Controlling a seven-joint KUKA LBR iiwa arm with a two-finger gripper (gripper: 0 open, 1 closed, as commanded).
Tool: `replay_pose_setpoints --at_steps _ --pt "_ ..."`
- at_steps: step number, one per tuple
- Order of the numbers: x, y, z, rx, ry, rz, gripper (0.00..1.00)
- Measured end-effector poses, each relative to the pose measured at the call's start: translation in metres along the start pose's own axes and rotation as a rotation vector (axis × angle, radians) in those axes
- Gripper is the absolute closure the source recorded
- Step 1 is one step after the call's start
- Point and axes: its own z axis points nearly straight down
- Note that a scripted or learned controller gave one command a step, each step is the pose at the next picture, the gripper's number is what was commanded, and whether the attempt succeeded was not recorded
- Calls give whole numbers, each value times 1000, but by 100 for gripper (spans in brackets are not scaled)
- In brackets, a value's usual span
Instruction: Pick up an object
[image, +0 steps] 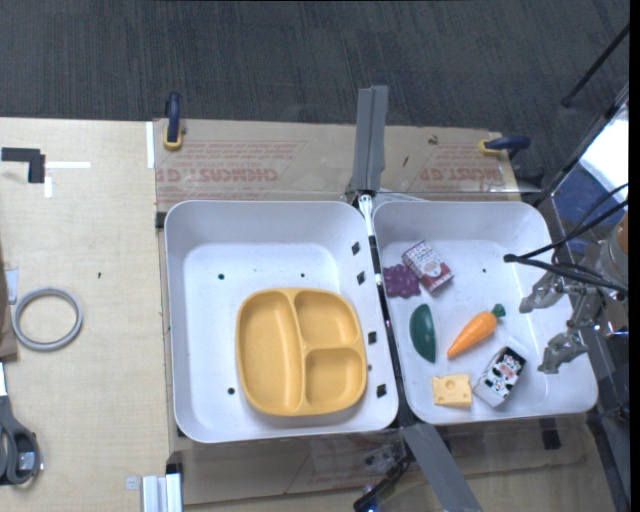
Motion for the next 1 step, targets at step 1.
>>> replay_pose_setpoints --at_steps 1 --pt "-68 36 106 0 -2 93 0"
